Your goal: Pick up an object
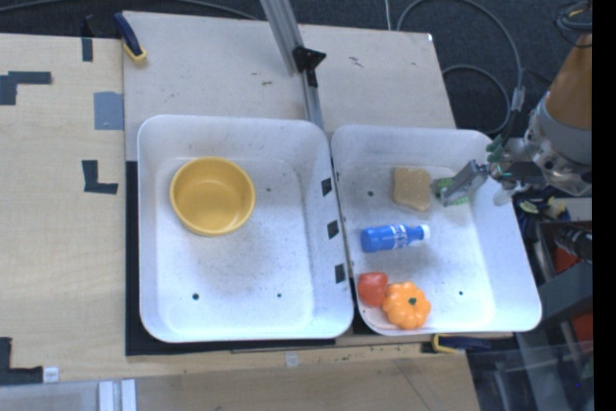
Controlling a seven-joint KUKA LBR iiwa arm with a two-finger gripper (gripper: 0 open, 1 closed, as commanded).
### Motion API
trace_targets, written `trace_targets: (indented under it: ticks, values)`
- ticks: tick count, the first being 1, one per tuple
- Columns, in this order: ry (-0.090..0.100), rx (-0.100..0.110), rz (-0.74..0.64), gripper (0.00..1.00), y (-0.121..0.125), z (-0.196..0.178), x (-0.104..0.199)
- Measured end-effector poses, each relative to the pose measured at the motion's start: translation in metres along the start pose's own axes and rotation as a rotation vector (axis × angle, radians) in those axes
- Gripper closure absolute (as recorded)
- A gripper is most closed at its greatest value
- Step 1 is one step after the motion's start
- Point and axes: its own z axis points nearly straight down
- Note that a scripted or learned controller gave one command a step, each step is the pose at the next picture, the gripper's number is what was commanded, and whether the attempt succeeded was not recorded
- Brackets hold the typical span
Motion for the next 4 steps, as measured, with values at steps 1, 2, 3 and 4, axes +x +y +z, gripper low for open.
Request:
trace_targets:
  ticks: [1, 2, 3, 4]
  values:
    - [0.0, 0.0, 0.0, 0.0, 0.0, 0.0, 0.0]
    - [0.0, 0.004, 0.001, 0.0, 0.0, 0.043, 0.003]
    - [0.002, 0.007, 0.001, 0.0, -0.005, 0.105, 0.011]
    - [0.002, 0.007, 0.001, 0.0, -0.002, 0.155, 0.02]
